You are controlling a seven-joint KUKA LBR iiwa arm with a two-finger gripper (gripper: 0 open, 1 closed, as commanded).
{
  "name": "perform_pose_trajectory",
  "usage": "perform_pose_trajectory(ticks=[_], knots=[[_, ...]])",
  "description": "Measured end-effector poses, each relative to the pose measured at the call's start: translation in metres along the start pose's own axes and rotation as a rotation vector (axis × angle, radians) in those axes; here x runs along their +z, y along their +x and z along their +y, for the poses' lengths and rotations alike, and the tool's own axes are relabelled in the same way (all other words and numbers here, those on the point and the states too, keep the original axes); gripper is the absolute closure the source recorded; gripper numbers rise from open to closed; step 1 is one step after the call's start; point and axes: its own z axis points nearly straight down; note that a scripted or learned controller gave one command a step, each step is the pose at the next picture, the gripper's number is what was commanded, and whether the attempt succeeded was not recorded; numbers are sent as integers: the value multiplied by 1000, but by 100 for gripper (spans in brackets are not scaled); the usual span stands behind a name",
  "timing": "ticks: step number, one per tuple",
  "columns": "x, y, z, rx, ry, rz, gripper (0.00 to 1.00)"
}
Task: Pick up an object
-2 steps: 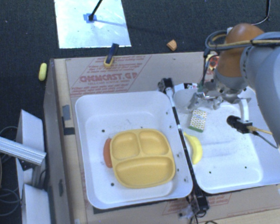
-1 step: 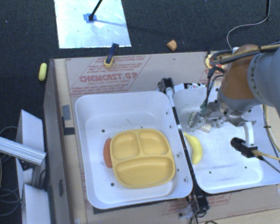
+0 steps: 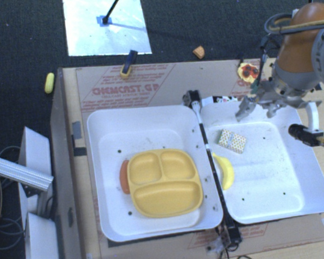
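Two bins sit side by side. Left of the divider (image 3: pixel 208 150) lie a yellow tray (image 3: pixel 164 182) and, partly under it, an orange piece (image 3: pixel 124 176). Just right of it lies a banana (image 3: pixel 226 172), above that a patterned block (image 3: pixel 232 141), its long axis slanting down-right. The gripper (image 3: pixel 259 108) hovers up-right of the block, fingers apart, holding nothing.

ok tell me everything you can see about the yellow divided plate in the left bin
The yellow plastic divided plate is a rounded rectangle with three compartments: two smaller ones along its far side and one wide one nearer the camera. It looks smooth and matte, and lies flat and right way up on the floor of the left white bin, toward its right half. An orange-red sausage-shaped object sits against its left edge, partly tucked under the rim.
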Motion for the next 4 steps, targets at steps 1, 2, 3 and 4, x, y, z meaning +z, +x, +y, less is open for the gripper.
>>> perform_pose_trajectory(ticks=[1, 2, 3, 4], knots=[[114, 29, -42, 2, 5, 2, 0], [114, 34, -105, 3, 6, 2, 0], [113, 19, -36, 1, 3, 1, 0], [113, -8, 3, 0, 3, 1, 0]])
